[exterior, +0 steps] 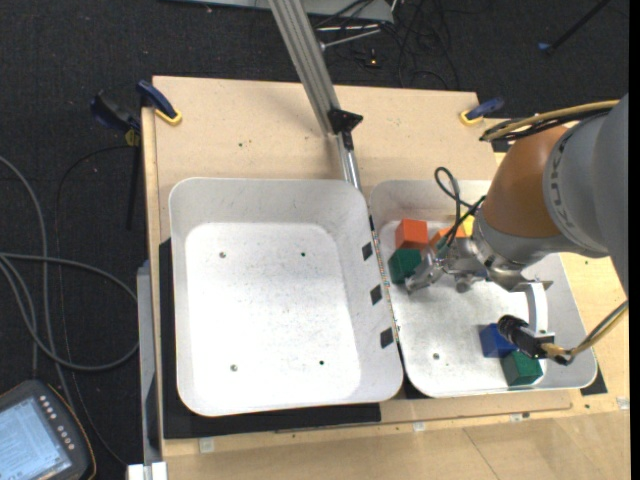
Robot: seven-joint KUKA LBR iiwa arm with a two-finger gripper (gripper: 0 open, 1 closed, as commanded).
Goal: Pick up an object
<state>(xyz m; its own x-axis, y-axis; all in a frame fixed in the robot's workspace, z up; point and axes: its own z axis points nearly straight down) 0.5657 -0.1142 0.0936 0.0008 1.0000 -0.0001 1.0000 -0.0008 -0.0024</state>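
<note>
**Gripper low over the right bin, near the green and orange blocks**

Working in the right-hand shallow white plastic bin (560, 298) of 2. Grey arm with orange band (545, 193) reaching in from the right, two-finger metal gripper (425, 273) down near that bin's left wall. Just beside it: a small dark-green block (404, 265), touching or nearly touching the tips, and a small orange block (411, 233) right behind. Cannot tell from this slanted view whether the gripper is parted or closed, nor whether anything sits within it. Well apart, at the bin's near right corner: a blue block (493, 341) against a second green block (521, 368). Left-hand white bin (190, 268) alongside.

Likely step: closing on the dark-green block. Best centred squarely over 1 block, clear of the orange neighbour and the bin wall, then squeezed before lifting straight up.
</note>
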